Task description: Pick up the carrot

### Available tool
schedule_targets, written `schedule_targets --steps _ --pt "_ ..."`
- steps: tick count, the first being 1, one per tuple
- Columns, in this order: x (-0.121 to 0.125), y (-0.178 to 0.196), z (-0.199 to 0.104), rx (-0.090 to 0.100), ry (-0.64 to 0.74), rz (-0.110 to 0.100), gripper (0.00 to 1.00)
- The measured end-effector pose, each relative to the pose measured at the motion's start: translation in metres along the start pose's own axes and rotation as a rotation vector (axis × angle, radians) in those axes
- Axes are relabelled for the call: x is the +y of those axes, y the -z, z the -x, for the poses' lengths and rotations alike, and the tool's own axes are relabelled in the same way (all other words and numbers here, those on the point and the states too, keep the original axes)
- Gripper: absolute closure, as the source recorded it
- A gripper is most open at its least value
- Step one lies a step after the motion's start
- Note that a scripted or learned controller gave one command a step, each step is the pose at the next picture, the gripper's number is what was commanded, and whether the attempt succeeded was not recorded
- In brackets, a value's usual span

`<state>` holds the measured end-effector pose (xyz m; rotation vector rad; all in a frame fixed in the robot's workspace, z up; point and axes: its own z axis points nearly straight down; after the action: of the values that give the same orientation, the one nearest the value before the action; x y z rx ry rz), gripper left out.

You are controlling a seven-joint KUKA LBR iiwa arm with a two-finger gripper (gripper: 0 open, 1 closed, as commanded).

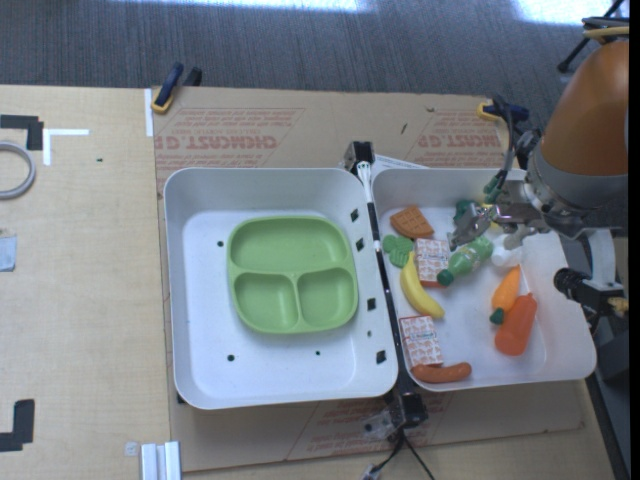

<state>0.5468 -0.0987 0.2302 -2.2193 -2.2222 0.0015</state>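
The hand [478, 226] hangs over the far part of the right bin [570, 368]; whether it grips anything I cannot tell. Just beside it lies a green bottle [462, 263]. The carrot [505, 293] lies apart from it, toward the bin's right edge, touching an orange bottle [516, 326]. A banana [418, 290] lies near the bin's left wall.

Scene bright, evenly lit from above. Blown-out bluish-white patches lie on the grey floor [300, 28] along the top edge, strongest at top centre and top right. White bins [200, 348] near overexposed; little surface detail on their floors. Shadows soft and short: faint one under the green tray [293, 273], darker strip along the left bin's lower rim. Orange band [598, 108] shows a broad sheen. Overall focus slightly soft; small toys and cardboard print on the counter [80, 368] lack crisp edges. Mild compression noise.
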Motion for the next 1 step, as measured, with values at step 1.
schedule_targets --steps 1 --pt "0.0063 -0.0170 0.0415 0.000 0.046 0.001 0.00"
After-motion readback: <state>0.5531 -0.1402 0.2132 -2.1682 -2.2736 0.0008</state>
